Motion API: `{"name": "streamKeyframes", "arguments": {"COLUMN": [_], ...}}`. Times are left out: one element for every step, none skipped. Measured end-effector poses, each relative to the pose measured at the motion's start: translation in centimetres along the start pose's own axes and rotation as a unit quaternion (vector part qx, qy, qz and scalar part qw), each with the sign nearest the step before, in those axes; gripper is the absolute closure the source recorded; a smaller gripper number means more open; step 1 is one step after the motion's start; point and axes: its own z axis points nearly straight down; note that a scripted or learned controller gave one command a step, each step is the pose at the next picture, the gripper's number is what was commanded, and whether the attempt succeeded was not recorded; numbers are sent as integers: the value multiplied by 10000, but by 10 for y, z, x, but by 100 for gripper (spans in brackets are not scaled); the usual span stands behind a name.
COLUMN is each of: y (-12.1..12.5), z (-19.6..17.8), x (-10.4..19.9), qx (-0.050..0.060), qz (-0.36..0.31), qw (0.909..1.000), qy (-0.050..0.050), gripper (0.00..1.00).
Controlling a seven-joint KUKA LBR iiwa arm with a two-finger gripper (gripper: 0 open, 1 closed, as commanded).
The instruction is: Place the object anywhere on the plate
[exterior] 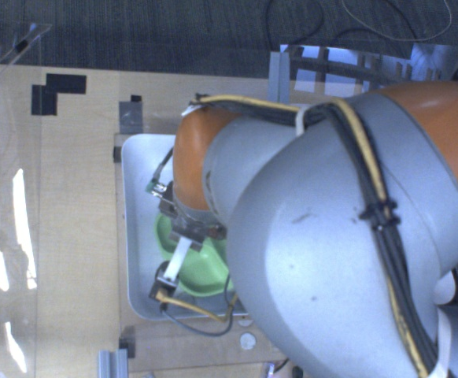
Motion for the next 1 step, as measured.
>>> {"name": "streamKeyframes", "arguments": {"y": [-18], "z": [-193], "x": [-8], "qx": [2], "qz": [1662], "qw": [9861], "qy": [-15], "gripper": [100]}}
